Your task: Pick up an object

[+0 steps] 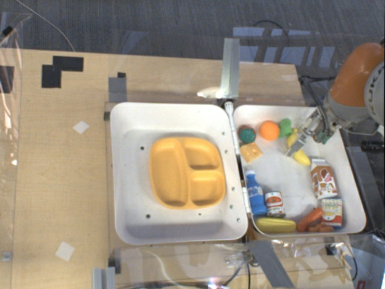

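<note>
in right bin (355, 185), gripper (299, 143) low over small yellow toy (301, 158). open or closed: cannot tell. toy looks light, hard, slippery; grab across middle.

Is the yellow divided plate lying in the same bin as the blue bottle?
No. The yellow divided plate lies in the left bin, while the blue bottle lies in the right bin.

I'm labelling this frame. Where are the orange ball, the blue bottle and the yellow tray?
orange ball (269, 130), camera view, its middle.
blue bottle (255, 195), camera view, mid-body.
yellow tray (167, 176), camera view, floor of its long compartment.
</note>
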Robot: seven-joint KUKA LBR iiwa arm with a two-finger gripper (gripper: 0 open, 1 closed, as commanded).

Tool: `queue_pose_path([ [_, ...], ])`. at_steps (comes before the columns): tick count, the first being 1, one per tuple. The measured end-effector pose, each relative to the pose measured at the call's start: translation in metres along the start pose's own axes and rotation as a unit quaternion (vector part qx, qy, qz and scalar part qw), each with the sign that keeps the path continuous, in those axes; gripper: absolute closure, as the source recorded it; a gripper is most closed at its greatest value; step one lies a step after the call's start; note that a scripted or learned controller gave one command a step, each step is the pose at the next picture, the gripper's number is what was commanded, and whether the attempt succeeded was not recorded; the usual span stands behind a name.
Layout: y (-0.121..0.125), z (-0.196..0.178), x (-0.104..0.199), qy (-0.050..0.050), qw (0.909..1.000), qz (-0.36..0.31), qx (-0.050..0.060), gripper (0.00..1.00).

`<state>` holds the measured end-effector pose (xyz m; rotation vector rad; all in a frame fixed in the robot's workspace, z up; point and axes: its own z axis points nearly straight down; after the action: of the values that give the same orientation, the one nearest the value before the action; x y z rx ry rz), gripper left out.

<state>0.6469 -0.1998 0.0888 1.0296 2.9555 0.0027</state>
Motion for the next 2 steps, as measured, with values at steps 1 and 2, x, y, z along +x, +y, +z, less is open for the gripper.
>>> queue_pose_path([
  [1, -0.030, -0.001, 0.068, 0.001, 1.0000, 0.010, 0.001, 0.00],
  [2, -0.036, 0.000, 0.036, 0.000, 1.0000, 0.008, 0.000, 0.00],
])
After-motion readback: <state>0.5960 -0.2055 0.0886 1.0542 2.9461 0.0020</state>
